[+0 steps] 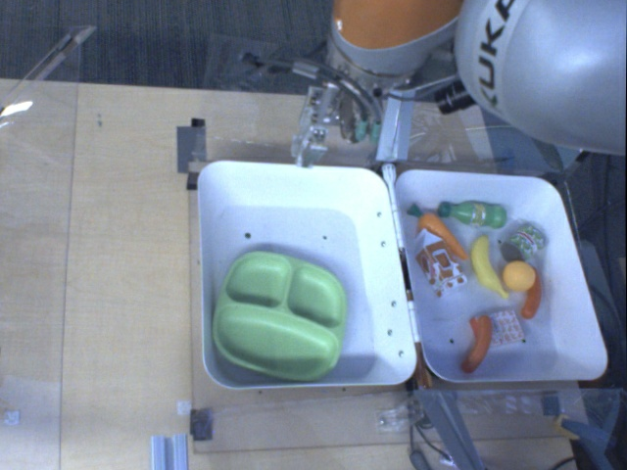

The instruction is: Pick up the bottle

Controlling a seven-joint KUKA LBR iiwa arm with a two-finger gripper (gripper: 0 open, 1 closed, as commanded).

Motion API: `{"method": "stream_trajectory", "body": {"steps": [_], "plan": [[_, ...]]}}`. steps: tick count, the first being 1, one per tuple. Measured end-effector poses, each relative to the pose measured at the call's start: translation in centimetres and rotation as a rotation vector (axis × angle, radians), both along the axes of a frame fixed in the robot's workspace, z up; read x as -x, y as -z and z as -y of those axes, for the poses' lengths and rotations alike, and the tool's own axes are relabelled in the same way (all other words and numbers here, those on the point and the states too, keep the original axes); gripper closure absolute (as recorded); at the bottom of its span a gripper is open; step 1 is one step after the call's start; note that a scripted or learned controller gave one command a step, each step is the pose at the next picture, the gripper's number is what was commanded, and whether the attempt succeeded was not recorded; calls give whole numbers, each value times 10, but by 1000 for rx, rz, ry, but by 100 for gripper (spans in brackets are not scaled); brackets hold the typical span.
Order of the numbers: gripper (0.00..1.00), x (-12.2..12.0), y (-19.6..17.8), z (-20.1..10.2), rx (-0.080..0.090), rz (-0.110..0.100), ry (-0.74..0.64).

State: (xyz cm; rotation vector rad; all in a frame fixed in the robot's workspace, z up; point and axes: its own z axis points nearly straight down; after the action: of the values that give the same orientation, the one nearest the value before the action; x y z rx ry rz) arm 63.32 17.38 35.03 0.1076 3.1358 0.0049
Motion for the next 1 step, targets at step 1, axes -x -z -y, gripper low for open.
{"method": "stream_trajectory", "body": {"steps": [1], "plan": [[100, -2, -11, -1, -4, 6, 0]]}}
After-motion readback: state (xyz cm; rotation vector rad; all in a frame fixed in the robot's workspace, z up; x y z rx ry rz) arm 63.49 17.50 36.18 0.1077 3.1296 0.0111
